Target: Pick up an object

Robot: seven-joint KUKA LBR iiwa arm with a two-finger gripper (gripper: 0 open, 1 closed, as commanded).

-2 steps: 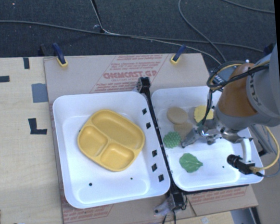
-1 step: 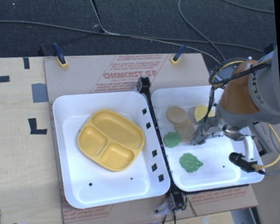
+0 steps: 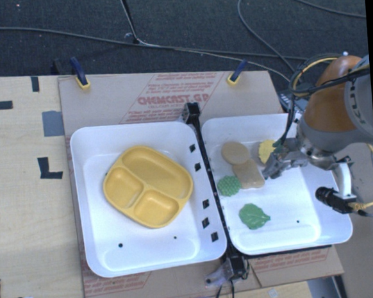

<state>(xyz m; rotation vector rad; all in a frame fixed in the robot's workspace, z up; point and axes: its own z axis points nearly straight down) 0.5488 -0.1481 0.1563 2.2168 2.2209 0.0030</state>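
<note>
Left bin holds a yellow tray. Arm hangs over right bin. Gripper sits just right of tan block, yellow piece just above it; grip state unclear. Green pieces lie below-left.

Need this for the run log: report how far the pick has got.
Done: the arm has reached into the right bin, with the claw low beside the tan pieces and a yellow piece. In hand: nothing that I can see; no object shows between its fingers. Left: grasp and lift. The two green pieces lie on the bin floor, and the yellow tray sits in the left bin.
</note>
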